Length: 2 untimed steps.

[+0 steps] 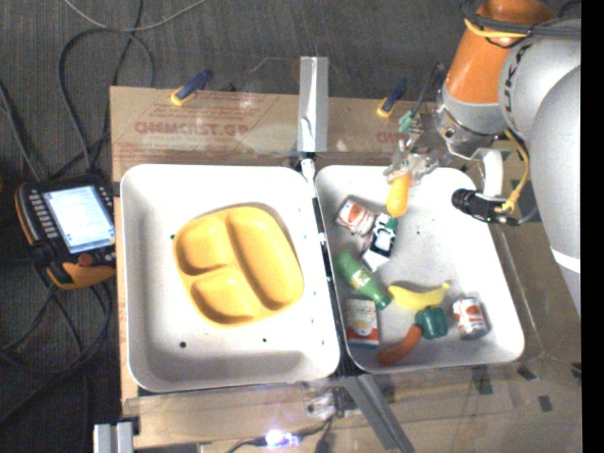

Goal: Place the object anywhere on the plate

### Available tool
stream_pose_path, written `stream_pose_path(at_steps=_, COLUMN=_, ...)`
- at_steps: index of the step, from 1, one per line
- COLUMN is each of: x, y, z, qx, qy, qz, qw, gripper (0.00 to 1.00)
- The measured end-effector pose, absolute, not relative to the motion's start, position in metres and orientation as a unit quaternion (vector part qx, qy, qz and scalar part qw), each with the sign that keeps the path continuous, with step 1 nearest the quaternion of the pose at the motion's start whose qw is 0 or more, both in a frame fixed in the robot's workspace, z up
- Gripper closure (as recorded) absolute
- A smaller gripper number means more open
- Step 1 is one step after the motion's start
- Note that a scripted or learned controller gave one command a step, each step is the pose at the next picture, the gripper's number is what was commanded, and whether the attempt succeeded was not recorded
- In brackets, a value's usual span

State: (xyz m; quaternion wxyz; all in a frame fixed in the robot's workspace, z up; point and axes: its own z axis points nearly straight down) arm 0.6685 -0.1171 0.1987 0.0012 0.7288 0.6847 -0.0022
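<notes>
Orange carrot (398, 196) hanging upright (tip down), pinched in closed hand (408, 166), above right bin (500, 281).

The grey arm (552, 111) runs off the right edge, so its base is cut off. The hand (408, 163) is small and blurred; its fingers cannot be made out. Labels on the cans (356, 217) in the right bin (505, 347) are too small to read. The bench's (142, 111) near edge is cropped at the bottom.

A green bottle (360, 276), banana (419, 295) and cans (355, 216) lie in the right bin (491, 253); a handheld screen (74, 217) sits left.
</notes>
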Motion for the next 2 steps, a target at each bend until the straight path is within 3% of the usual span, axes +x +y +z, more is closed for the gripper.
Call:
stream_pose_path(at_steps=1, x=0.668, y=-0.104, z=0.16, qx=0.778, qy=0.629, qz=-0.001, qw=-0.001, gripper=1.0)
stream_pose_path(at_steps=2, x=0.668, y=-0.035, z=0.208, qx=0.843, qy=0.538, qz=-0.001, qw=0.0, gripper=1.0)
